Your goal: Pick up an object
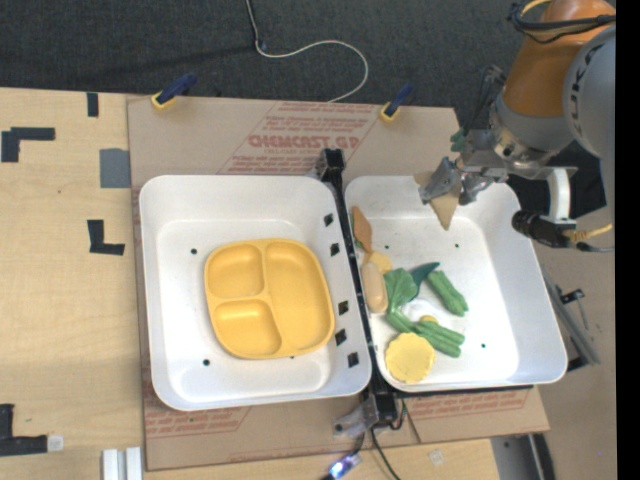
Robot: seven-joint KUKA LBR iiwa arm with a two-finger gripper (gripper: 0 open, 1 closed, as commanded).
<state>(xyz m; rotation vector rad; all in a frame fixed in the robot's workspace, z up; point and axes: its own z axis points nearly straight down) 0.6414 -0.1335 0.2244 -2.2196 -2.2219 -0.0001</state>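
Although my gripper (445,196) hangs over the far corner of the right bin (520,298), the pick looks at least partly made: in the camera view a small tan wedge (446,211) sits between my fingers, pinched at its broad end, its narrow tip pointing down toward the bin floor and a little toward the camera. Its long axis runs close to upright, roughly in line with my fingers. It appears clear of the white floor, though at this slant I cannot be sure how high it hangs. I judge what is left is to carry it higher and keep the grip, since the wedge tapers and could slip out.

The other candidates lie apart from my gripper in the near half of the same bin: a green leafy toy vegetable (400,290), two green pods (447,292) (437,337) lying slantwise, a pale beige bread-like piece (374,286) along the left wall with its long axis running away from the camera, an orange-brown piece (361,230) just beyond it, and a yellow ruffled disc (409,358) at the near edge.

The left bin (170,268) holds a yellow divided plate (268,298) lying flat.
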